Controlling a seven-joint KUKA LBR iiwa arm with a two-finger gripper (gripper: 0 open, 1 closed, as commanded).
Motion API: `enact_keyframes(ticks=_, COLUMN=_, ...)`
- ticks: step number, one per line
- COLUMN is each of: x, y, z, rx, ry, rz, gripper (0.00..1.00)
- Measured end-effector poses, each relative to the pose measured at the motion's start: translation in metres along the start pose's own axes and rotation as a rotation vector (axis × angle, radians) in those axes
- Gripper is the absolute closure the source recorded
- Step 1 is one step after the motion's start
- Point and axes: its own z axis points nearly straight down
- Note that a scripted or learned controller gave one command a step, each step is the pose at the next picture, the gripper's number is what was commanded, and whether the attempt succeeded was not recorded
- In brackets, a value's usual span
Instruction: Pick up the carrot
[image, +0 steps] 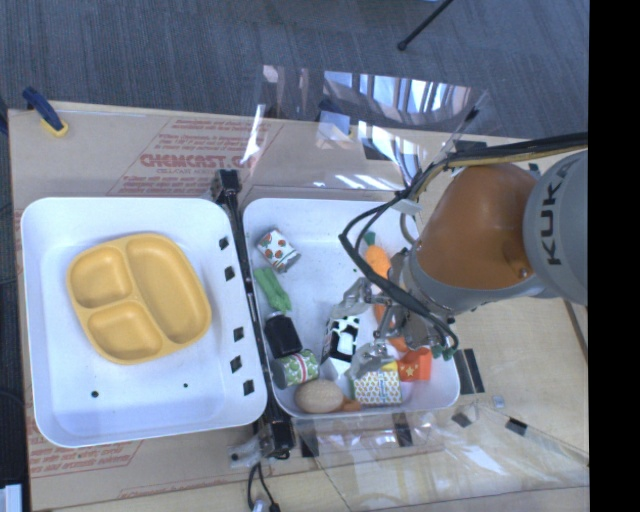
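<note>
Arm (480, 235) comes in from the right and sits over the right bin (310, 225), orange band covering most of the bin's right half. Hand (375, 345) is down among the clutter in the near-right part of that bin. Can't tell its state: cables and the wrist body hide the tips.

Carrot (377, 261) lies in the right bin, just left of the orange band and partly under the black cables, farther from the camera than the hand. Nothing visibly between the hand's tips, carrot looks apart from it.

Other stuff in the right bin:
- patterned can (277, 250), far-left, tilted
- green piece (272, 288) just near of the can
- black block (282, 335) near of the green piece
- green can (297, 368) beside the black block
- tan ball (319, 396) at the near wall
- black-and-white item (345, 335) just left of the hand
- patterned box (377, 387) near of the hand
- red block (416, 365) right of the box

Left bin (50, 400) holds a yellow tray (138, 296) with three compartments, sitting in the middle. Both bins sit on a cardboard-covered worktop (150, 150).
</note>
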Motion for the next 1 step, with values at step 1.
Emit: enact_keyframes(ticks=1, x=-0.0277, y=-0.0859, z=0.093, rx=0.003, ry=-0.011, rz=0.025, gripper=0.0)
